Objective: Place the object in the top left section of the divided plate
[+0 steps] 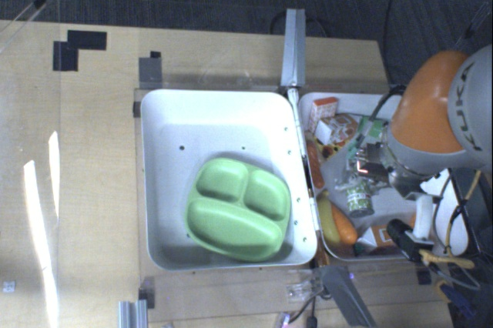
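while gripper (360, 179) hovers, carrot (344, 228) lies below

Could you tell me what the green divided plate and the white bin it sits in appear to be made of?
The green divided plate looks like moulded plastic with a matte, slightly satin finish: uniform colour, rounded edges, soft highlights. The left white bin seems to be smooth plastic or painted sheet metal; its even, faintly glossy walls and small dark holes leave that open.
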Robot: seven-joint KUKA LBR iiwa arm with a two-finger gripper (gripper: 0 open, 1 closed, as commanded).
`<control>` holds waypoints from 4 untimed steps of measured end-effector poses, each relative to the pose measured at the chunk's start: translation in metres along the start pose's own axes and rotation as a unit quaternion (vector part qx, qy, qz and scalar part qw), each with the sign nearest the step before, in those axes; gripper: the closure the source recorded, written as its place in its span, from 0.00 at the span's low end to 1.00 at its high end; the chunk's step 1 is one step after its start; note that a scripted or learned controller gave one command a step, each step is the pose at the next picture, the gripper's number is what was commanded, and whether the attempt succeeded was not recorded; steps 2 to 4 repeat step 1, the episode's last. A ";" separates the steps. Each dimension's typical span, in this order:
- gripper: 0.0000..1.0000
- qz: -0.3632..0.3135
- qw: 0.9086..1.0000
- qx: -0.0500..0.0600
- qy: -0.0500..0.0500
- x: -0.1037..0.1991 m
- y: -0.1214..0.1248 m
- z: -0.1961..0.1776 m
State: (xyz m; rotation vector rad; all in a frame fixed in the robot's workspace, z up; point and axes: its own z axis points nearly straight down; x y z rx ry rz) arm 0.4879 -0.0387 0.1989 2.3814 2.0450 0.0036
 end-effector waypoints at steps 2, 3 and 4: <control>1.00 0.003 1.000 0.000 0.000 -0.031 0.054 -0.018; 1.00 0.003 1.000 0.000 0.000 -0.031 0.054 -0.018; 1.00 0.003 1.000 0.000 0.000 -0.031 0.054 -0.018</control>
